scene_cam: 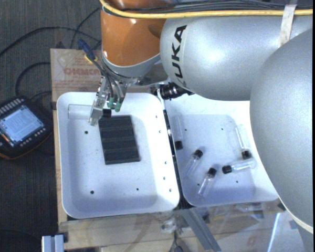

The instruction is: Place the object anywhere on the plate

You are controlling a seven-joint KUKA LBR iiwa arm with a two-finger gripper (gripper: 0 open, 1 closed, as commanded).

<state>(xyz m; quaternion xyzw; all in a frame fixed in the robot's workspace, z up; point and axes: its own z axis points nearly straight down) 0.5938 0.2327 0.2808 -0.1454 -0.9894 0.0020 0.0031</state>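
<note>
While metal gripper (106, 105) hovers, ribbed black rectangular plate (119, 139) lies flat.

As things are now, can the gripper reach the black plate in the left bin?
Probably yes. The gripper hangs at the far edge of the black plate in the left bin, and nothing stands between them. A clear vial lies just beside it.

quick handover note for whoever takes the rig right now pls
Pincer: over the top-left of the left bin, just above the upper edge of the dark plate; a clear vial lies beside its tip, and whether it is gripped cannot be told.
Right bin: several capped vials lie loose.
Done: nothing rests on the plate.
Left: set a vial on the plate.
</note>
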